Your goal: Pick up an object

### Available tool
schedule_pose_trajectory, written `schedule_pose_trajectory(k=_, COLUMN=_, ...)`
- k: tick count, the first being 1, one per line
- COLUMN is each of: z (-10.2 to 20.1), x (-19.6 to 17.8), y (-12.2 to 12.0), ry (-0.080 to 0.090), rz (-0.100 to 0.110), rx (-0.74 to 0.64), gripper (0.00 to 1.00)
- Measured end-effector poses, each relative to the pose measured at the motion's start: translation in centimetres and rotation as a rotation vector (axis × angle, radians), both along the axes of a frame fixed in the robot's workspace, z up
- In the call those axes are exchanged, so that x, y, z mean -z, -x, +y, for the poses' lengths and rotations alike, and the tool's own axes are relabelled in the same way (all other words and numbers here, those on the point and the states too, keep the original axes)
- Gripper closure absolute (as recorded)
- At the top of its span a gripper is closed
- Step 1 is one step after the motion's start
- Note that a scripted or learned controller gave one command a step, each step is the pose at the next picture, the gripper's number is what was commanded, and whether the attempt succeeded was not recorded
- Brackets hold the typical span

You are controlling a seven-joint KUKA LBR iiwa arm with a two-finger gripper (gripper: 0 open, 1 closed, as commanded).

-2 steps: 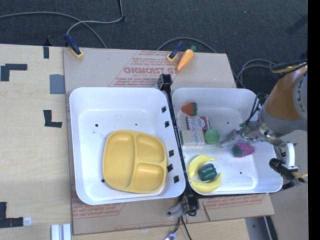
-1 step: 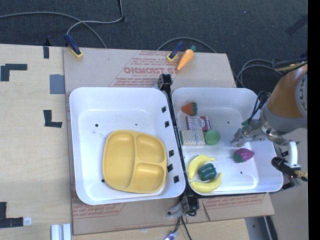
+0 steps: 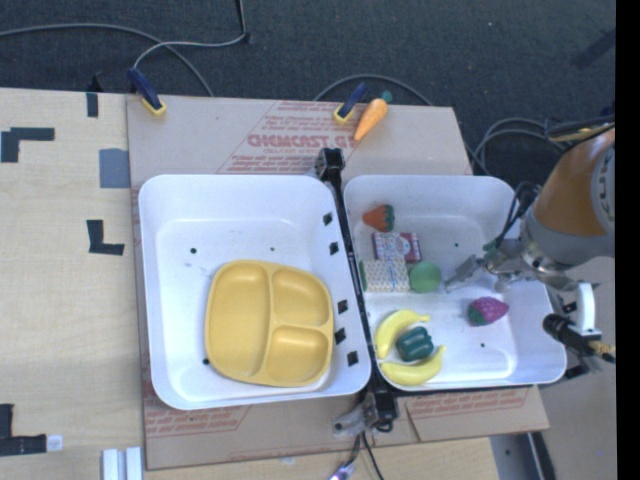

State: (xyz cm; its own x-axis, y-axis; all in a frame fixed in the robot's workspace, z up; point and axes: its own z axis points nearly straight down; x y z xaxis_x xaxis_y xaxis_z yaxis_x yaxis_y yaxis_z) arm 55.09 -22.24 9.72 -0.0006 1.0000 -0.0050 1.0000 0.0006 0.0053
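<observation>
Just below your gripper, whose fingers look spread with nothing between them, lies the purple fruit; the green ball sits beside its tip. You've picked nothing yet: the whole grasp remains.

Single fixed camera, high above the table, looking down at a slant. Mid-range: both white bins fit whole, left bin and right bin roughly centered. Dark carpet fills the top of frame. Arm enters from the right edge.
</observation>
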Motion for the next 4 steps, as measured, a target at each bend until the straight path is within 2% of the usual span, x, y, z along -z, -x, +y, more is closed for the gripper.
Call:
schedule_pose_trajectory(k=1, z=1.3, x=1.0, y=5.9, ry=-0.002, rz=0.001, rx=0.001, gripper=0.0)
schedule_pose_trajectory(k=2, z=1.2, x=0.1, y=5.8, ry=0.0, rz=-0.001, rx=0.001, gripper=1.0)
schedule_pose_trajectory(k=3, z=7.8, x=0.8, y=-4.2, ry=-0.004, rz=-0.008, rx=-0.003, gripper=1.0)
schedule_pose_trajectory(k=4, z=13.3, x=-8.8, y=-5.7, ry=-0.005, rz=0.004, rx=-0.002, gripper=1.0)
